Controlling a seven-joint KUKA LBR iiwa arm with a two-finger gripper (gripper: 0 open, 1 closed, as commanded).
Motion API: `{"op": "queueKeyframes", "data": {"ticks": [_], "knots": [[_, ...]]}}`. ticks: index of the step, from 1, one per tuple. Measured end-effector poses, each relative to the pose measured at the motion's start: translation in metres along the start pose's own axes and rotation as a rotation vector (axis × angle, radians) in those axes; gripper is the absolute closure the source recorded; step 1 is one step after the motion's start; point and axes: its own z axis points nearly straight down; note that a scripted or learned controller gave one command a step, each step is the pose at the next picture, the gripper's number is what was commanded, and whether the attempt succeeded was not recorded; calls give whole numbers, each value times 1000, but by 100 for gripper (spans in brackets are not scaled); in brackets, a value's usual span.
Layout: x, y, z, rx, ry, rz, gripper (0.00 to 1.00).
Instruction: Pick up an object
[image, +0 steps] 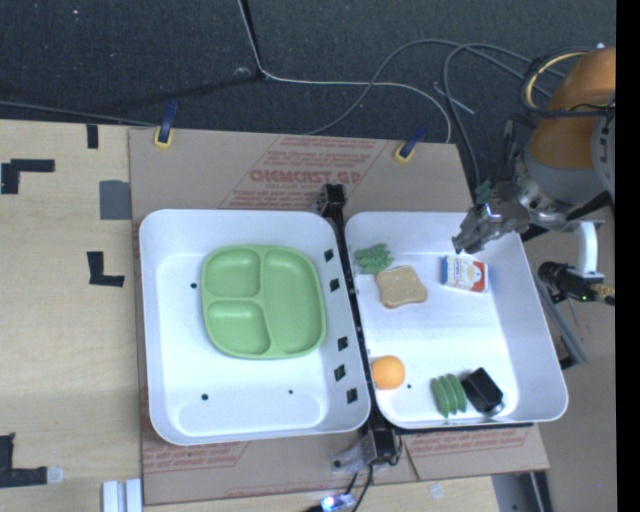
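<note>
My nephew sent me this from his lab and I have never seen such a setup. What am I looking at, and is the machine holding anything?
This is one picture from a camera fixed above a bench, looking down at a slant. The machine on the right is a robot arm, grey and orange, and its claw hangs over the far edge of the right bin. Its job is to pick up an object. Nothing is visible in the claw.

Two shallow white bins sit side by side. The left bin holds a green divided plate. The right bin holds toy-like items: a small leafy green piece, a slice of bread, a small red and white carton just below the claw, an orange ball, a green ridged piece and a black object.
</note>
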Motion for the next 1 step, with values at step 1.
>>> {"op": "queueKeyframes", "data": {"ticks": [1], "knots": [[0,1,-54,1,0,0,100]]}}
